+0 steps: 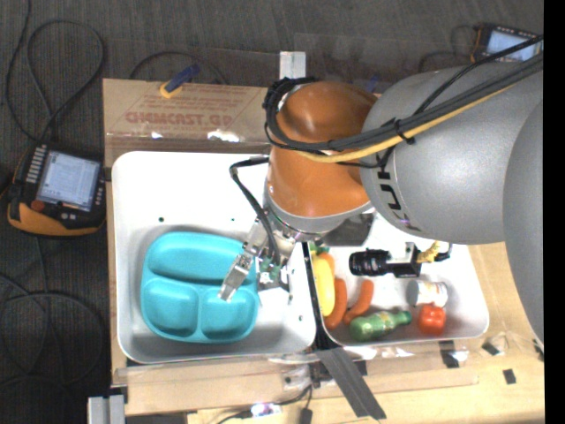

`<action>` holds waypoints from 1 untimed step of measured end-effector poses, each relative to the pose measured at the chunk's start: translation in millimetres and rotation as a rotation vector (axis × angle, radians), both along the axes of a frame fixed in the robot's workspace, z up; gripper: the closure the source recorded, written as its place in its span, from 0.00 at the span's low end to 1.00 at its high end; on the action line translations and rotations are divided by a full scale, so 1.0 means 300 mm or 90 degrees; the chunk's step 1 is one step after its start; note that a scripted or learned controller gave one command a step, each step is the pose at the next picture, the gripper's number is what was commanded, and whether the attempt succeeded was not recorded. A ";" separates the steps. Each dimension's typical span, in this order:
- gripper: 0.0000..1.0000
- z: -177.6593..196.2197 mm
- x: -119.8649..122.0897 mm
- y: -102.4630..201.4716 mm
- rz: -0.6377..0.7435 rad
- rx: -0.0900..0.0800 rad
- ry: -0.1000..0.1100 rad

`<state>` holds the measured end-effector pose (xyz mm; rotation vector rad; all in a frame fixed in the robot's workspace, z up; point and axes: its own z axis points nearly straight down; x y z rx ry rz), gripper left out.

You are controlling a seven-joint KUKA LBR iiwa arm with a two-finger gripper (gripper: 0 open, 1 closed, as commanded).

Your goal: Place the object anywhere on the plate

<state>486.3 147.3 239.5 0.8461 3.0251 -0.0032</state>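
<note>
A turquoise divided plate (190, 294) lies in the left white bin (150, 188), toward its front. My gripper (249, 272) hangs over the plate's right edge, close to the wall between the two bins. The grey arm with its orange band (318, 148) covers the back of that wall. No object can be made out at the gripper's tip. In the right bin (468, 312) lie a yellow banana-shaped piece (325, 285), an orange carrot (359, 297), a green vegetable (378, 324) and a red piece (431, 318).
A small white item (431, 290) sits by the red piece in the right bin. A cardboard sheet (177, 113) lies behind the left bin. A handheld pendant (57, 188) rests on the floor at far left, with cables around it.
</note>
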 end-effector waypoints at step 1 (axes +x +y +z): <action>1.00 0.028 0.000 0.002 0.000 0.000 0.001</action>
